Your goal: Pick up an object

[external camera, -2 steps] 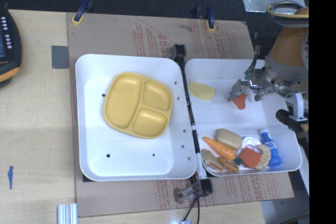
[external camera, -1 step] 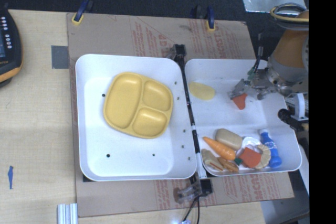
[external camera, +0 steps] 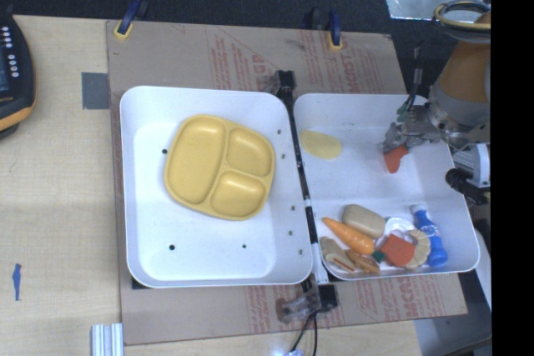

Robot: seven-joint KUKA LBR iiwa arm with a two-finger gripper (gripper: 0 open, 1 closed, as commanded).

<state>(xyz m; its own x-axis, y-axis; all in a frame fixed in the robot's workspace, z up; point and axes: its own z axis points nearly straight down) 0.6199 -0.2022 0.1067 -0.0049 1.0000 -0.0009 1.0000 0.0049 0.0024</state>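
- While it hangs over the right bin (external camera: 350, 108), a small red piece (external camera: 394, 159) sits pinched between the gripper (external camera: 399, 144) fingers, long axis pointing down.
- Below it, nearer the bin's front wall, lies a heap of toy food (external camera: 380, 242).
- Left of the bin rests a yellow divided plate (external camera: 219, 167).

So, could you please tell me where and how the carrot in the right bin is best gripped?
Probably across the carrot's thick middle, coming straight down with the gripper. It lies flat on top of the pile, tapering toward the bin's left wall, and its long sides look partly clear of the neighbouring toys.
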